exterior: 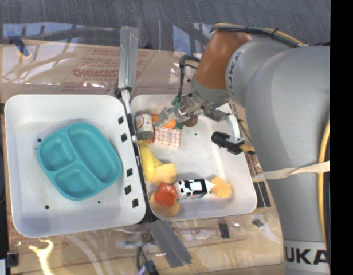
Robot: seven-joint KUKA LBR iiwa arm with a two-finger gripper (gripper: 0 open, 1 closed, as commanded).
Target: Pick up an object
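Several small objects crowd the right bin (243,179). The end effector (185,112) sits low at the bin's far edge, beside a small orange piece (171,123) and a red-white box (167,136); can't tell its state, nothing seen betw. it. Risk, I judge: it nudges the neighbours w/o catching any.

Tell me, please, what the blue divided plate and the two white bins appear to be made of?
The blue divided plate looks like moulded plastic with a matte finish: uniform teal colour, rounded compartment ridges, soft sheen only. The left bin and right bin also look like plastic, white and smooth, with rounded corners and faint highlights; thin formed plastic or coated foam cannot be told apart.
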